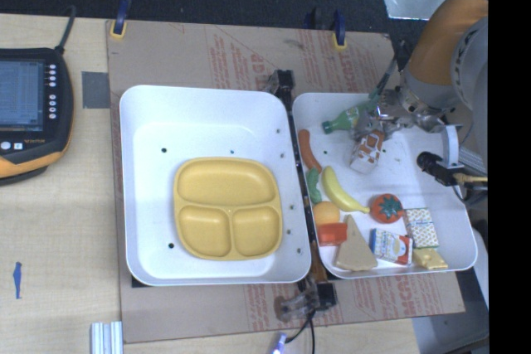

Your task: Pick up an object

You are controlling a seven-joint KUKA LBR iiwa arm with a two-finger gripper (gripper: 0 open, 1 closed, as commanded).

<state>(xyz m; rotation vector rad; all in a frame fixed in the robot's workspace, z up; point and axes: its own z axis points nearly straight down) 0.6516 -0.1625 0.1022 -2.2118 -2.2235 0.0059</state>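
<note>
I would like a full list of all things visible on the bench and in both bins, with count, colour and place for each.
Divided tray: 1, yellow, left bin.
Bins: 2, white, side by side on the cardboard.
Bottle: 1, green, right bin, top.
Carton: 1, brown and white, under the end effector.
Sausage: 1, red-brown, right bin, left edge.
Banana: 1, yellow, right bin, centre.
Tomato: 1, red, right of banana.
Wedge: 1, tan, right bin, bottom.
Pendant: 1, black and orange, far left.
End effector: 1, metal, above the carton.
</note>
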